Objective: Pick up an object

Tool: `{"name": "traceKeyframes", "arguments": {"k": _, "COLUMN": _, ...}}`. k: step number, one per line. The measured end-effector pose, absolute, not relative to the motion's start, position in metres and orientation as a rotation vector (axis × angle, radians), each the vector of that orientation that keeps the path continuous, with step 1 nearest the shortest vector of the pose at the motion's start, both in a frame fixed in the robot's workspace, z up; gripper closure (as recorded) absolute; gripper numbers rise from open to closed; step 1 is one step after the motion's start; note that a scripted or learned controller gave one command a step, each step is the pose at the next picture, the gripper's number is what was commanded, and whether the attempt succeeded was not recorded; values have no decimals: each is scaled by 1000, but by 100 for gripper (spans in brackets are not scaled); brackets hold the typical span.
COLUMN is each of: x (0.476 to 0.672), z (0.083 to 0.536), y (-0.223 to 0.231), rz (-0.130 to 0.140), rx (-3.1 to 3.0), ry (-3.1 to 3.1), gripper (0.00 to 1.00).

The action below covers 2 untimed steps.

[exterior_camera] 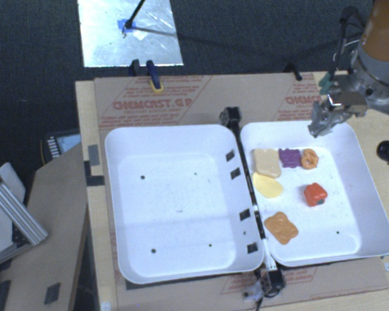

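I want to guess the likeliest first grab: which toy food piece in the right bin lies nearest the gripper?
The small orange round piece at the row's right end, beside the purple piece. It lies just below the gripper; the others lie farther off.

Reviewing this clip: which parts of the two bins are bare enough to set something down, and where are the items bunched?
The left bin is bare throughout. In the right bin, bare floor runs along the near-right corner. Crowding: beige block, purple piece, orange ring, yellow disc, red pepper, orange piece.

Robot lab: bench (176, 96) w/ white bins (120, 191), arm (381, 43).
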<state>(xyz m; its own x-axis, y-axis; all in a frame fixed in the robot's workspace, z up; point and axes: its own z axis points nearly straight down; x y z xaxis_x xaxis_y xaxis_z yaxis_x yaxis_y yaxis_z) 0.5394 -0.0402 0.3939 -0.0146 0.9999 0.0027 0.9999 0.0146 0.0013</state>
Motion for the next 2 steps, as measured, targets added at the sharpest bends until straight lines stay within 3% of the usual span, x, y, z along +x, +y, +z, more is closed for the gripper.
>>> {"name": "traceKeyframes", "arguments": {"k": 1, "x": 512, "z": 543, "y": 16, "rz": -27, "rx": -2218, "ry": -2243, "gripper": 100}}
{"name": "traceKeyframes", "arguments": {"k": 2, "x": 486, "z": 535, "y": -18, "rz": -3, "rx": -2224, "ry": -2222, "gripper": 100}}
